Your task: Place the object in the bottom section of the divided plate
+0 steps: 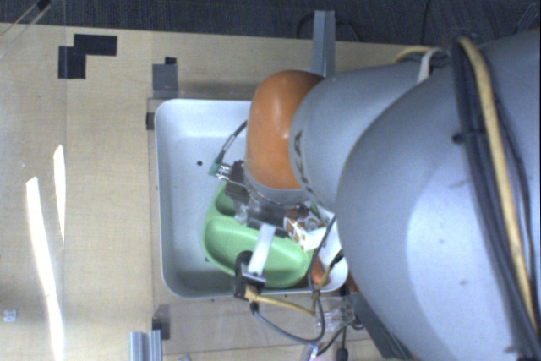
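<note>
One green divided plate (221, 239) lies against the near wall of the white bin (182, 182), its sections mostly covered. The gripper (270, 222) hangs over the plate (whether open or closed, or holding anything, cannot be told). Small brown-and-white items (297, 229) toward the bin's right are too obscured to name. The grey arm (406, 182) covers the bin's right side.

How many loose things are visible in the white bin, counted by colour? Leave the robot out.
Green: 1, the plate, partly under the arm.
White: 1, a rounded thing at the arm's edge.
Orange-brown: 1, a small thing beside it, mostly hidden.
Total: 3 visible; the arm covers much of the bin.
</note>
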{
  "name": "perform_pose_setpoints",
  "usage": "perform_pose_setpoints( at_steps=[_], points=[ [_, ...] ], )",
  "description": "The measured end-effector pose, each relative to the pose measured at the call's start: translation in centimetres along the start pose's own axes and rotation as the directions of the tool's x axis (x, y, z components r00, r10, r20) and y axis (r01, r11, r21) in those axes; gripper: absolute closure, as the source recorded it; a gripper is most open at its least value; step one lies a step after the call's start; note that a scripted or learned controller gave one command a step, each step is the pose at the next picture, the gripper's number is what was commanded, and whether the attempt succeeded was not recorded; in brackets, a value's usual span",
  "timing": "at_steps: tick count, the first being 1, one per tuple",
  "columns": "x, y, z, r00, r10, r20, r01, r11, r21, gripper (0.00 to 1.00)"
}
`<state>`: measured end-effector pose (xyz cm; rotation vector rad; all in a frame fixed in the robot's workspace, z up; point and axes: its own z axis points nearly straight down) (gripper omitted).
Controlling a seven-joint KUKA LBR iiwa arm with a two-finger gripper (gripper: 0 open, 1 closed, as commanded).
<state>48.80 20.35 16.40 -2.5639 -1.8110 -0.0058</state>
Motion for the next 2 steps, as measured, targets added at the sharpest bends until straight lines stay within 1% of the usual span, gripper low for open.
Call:
perform_pose_setpoints(
  at_steps=[1,2],
  points=[
    [5.6,5.9,-4.2,1.0,-0.03,0.001,0.03,1.0,-0.003,1.0],
    [7.1,14.0,-4.1,0.999,0.032,0.002,-0.032,0.999,-0.003,1.0]
  ],
)
